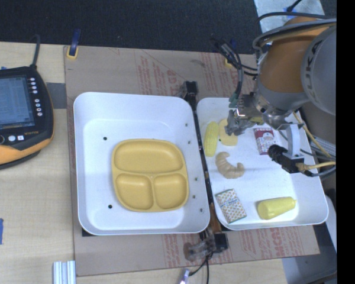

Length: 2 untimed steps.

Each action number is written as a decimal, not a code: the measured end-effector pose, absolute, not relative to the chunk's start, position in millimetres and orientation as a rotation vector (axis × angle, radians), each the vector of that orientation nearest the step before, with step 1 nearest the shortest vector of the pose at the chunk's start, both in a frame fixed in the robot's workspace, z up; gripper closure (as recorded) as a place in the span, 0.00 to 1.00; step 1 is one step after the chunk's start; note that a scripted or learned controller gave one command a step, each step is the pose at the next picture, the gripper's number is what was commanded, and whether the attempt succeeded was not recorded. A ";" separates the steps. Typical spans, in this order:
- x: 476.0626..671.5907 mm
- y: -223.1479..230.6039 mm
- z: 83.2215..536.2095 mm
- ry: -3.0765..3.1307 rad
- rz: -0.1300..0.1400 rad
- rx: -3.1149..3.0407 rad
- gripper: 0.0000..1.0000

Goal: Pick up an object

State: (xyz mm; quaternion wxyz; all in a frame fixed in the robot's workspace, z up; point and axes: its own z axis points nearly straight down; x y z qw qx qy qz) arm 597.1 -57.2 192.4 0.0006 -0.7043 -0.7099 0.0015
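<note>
A cardboard-covered bench (136, 64) carried two white bins, the left bin (89, 158) holding a yellow divided tray (149, 174). In the right bin (310, 215) lay a corn cob (210, 138), croissant (229, 165), patterned packet (231, 205), yellow block (276, 207) and red-and-white carton (264, 141). The gripper (236, 125) hung at the bin's far end over a pale yellow piece (229, 139), probably light and rigid, best pinched across its width; whether its jaws were apart I could not tell.

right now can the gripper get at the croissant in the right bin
Probably yes. The croissant lies flat in the open near the middle of the right bin, apart from the corn cob and the patterned packet. The gripper hangs just above it in the view, with nothing between them.
</note>
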 end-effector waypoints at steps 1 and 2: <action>596.7 -57.7 191.9 -2.228 0.007 -2.212 0.00; 637.5 -111.0 97.2 -2.226 0.009 -2.215 0.00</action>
